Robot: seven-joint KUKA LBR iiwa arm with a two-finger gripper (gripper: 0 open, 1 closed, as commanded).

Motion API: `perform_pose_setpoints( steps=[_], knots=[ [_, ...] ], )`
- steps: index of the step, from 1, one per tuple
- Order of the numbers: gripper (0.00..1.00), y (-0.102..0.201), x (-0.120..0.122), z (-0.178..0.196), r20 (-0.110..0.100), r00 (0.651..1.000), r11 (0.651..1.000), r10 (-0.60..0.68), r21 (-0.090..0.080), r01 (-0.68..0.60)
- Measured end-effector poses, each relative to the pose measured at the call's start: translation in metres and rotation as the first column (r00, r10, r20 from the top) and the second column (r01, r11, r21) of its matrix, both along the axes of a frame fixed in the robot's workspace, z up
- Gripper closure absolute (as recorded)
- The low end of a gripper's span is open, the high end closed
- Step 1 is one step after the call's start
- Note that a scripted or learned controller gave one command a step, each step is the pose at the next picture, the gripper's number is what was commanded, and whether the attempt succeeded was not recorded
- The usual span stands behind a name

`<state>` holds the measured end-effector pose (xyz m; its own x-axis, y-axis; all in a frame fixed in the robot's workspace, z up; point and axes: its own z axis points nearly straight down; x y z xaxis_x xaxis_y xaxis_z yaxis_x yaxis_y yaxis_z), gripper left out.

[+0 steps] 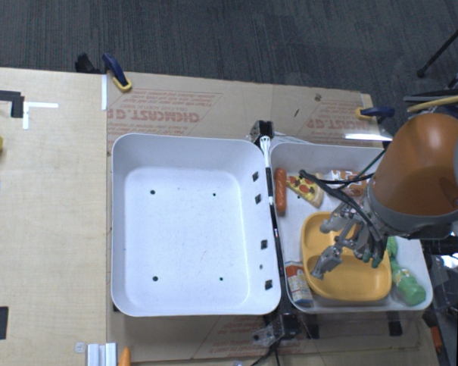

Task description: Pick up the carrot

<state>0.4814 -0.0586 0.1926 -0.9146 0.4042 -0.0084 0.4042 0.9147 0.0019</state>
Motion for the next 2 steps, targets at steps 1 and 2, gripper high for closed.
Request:
perform_pose_setpoints(
  steps=[1, 2],
  knots=[
    [0.00, -0.042, 0.060, -0.066, -0.003, 0.992, 0.992, -0.129, 0.000, 0.129],
    [0.00, -0.038, 0.076, -0.087, 0.011, 0.952, 0.952, -0.306, 0.004, 0.306]
  ],
)
